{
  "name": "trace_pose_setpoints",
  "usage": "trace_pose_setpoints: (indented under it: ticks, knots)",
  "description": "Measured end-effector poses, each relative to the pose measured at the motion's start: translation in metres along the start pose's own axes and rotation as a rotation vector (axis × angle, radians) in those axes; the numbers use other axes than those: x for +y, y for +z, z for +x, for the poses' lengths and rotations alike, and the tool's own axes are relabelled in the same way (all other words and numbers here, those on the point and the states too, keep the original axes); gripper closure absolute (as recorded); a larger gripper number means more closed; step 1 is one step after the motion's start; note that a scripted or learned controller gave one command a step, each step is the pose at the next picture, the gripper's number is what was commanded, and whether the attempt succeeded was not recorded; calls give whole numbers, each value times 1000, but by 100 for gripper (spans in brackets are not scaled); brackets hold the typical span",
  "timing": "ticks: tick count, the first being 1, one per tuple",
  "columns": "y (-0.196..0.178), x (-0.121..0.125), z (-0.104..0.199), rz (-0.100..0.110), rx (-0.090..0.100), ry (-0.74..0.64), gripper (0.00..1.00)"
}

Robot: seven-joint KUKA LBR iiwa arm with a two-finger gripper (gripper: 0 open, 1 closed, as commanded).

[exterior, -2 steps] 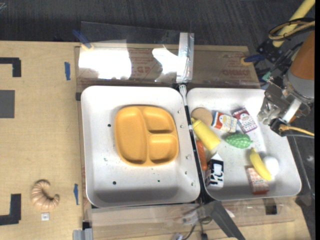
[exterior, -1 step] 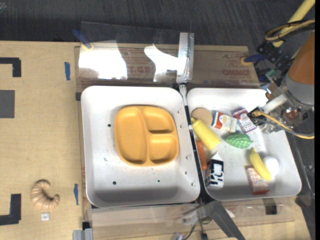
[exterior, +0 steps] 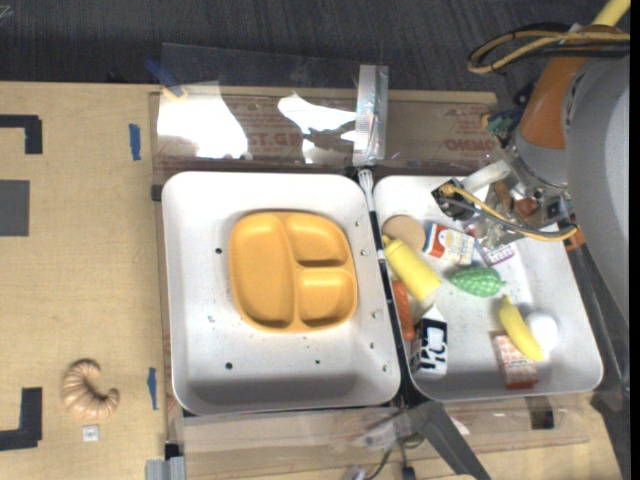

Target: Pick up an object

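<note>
The right bin [exterior: 580, 298] holds several objects. A yellow bottle [exterior: 412, 269] lies at its left, with a tan rounded piece [exterior: 402, 229] behind it and a white carton [exterior: 447, 240] beside it. A green knobbly item [exterior: 477, 283] sits mid-bin. A yellow banana [exterior: 520, 329], a white ball [exterior: 545, 325] and a small red box [exterior: 513, 361] lie at the front right. A black-and-white pack [exterior: 432, 344] and an orange piece [exterior: 401, 301] rest along the left wall. My gripper [exterior: 487, 223] hangs low over the bin's back, just above the carton and the green item.
The left bin [exterior: 190, 268] carries a yellow divided plate [exterior: 293, 270]. A tan croissant-shaped toy [exterior: 90, 388] lies on the bench outside the bins, front left. The arm and its cables crowd the right bin's back right corner.
</note>
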State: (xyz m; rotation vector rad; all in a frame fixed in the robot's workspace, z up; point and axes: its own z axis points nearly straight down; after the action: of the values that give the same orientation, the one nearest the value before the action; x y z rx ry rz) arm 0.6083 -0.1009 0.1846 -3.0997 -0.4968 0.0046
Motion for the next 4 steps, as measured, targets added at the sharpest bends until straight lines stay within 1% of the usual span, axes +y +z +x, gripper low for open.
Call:
trace_pose_setpoints:
  ticks: [1, 2, 3, 4]
  knots:
    - [-59, 27, -54, -3, 4, 117, 100]
    - [-16, 20, -8, 0, -2, 108, 100]
    - [49, 86, -76, 1, -5, -31, 100]
    - [53, 82, 10, 0, 2, 78, 100]
